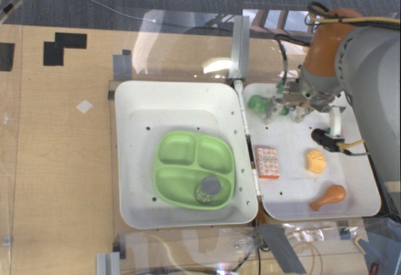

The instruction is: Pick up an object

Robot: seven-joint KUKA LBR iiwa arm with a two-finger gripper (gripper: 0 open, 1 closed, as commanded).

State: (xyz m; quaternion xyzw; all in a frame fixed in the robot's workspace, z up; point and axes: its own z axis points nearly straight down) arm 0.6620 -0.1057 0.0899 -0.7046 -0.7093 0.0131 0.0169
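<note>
The hand (283,104) is hanging low at the far end of the right bin (369,205), just beside a small green object (257,103). I cannot tell from here whether it has hold of anything. To do this well, it should be centring straight over the green piece before closing, keeping off the bin wall. The pink packet (267,162), yellow piece (316,161) and orange drumstick (328,197) are lying well apart, nearer me.

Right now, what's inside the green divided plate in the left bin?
The green plate holds one small grey round thing in its near right compartment. The other compartments look bare. Whatever lies under the grey thing is covered, and I can't tell what it is.
</note>
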